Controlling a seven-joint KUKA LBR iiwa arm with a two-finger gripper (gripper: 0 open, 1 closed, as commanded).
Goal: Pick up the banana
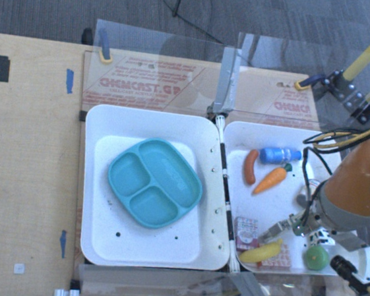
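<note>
Two shallow white bins are set side by side on a pale wooden bench (22, 178). In the left bin (95, 233) a turquoise divided plate (155, 183) is laid flat, smooth and rounded at the corners, with three compartments moulded into it. The floor of this bin is matte white and marked by a few small dark holes.

In the right bin (238, 143) several small things are gathered. Near the far wall a blue bottle (280, 154) is seen lying on its side, and just beside it an orange-red sausage (250, 166) and a tapered carrot (271, 180) with a dark green tip. Toward the near edge a flat printed packet (247, 231) is placed, and next to it the banana (261, 252), yellow and gently curved, is found lying partly on a pinkish card close to the bin's near wall. A round green lime (316, 258) is seen further right.

The gripper (280, 230) is positioned just above the banana's right end, its metal fingers slanted down to the left; whether anything is pinched between them cannot be told. The grey arm with its orange band (362, 181) is seen entering from the right, with black cables looped over it.

Beyond the bins, clear plastic sheets with red lettering are fixed upright. Blue tape marks and black squares are visible on the bench, and grey carpet lies past it.
</note>
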